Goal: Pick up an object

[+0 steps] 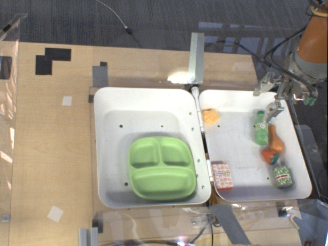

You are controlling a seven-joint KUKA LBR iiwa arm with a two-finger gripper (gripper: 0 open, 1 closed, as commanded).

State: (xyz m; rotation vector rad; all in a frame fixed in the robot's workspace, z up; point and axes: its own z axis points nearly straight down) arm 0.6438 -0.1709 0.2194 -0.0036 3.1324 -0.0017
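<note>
Objects for picking: all in the right bin (241, 188) on the counter (61, 152). Green bottle (261, 129) near the bin's right side, lying roughly lengthwise, cap end toward the far wall. Just beside it, touching or nearly so, an orange carrot-like piece (275, 141), and below that a red item (268, 155) with a dark green end. Small green-and-white can (282, 177) in the near right corner, tipped on its side. Orange-yellow block (210, 116) close to the dividing wall, toward the far end. Red-and-white patterned box (222, 175) against the same wall, at the near end. Left bin (110, 117) carrying a light green divided plate (162, 167), three compartments, set toward the near edge.

Claw (277, 100) hanging over the right bin's far right corner, just above the green bottle's cap end. Nothing visibly between its fingers; cannot tell whether apart or together from this angle. Orange band (313, 41) at top right, cables around it.
</note>
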